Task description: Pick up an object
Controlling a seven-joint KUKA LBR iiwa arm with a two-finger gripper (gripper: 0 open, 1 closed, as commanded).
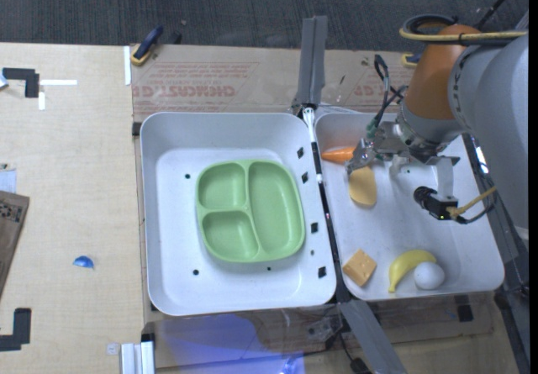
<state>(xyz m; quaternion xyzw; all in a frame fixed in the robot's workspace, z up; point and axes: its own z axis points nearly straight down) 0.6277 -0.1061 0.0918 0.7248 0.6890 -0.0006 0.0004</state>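
My gripper [383, 160] hangs low over the far left part of the right bin [471, 280], open, with its two dark fingers set apart. A pale yellow rounded piece [363, 187] lies just below the left finger, touching or nearly touching it, not between the fingers. An orange carrot [339, 154] lies just left of the gripper against the bin's left wall. Near the front of the bin lie a tan cheese-like block [360, 267], a banana [407, 266] and a white egg [429, 276].
The left bin [168, 196] holds a green divided plate [250, 211]. A hinged divider [318, 187] runs between the bins. A black cable with a connector [433, 200] dangles from the wrist over the right bin. Bare bin floor lies around [403, 225].
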